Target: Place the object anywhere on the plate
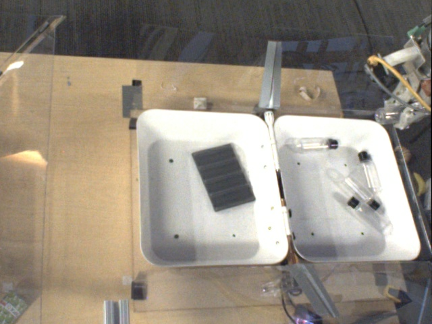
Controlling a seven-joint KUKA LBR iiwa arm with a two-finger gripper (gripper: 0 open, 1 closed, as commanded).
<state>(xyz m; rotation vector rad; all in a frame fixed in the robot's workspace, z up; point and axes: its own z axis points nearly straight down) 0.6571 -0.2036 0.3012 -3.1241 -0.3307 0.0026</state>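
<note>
vials: three clear ones with black caps [364,178] lie loose in the right bin [405,248], well apart from the dark ribbed plate [223,176] in the left bin [145,201]. risk: clear, round glass could roll or slip from a pinch. arm [405,79] cut off at upper right; gripper state cannot be told.

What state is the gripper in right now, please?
Gripper: cannot be told; it sits at the upper right, outside the bins, nothing visibly held.
</note>
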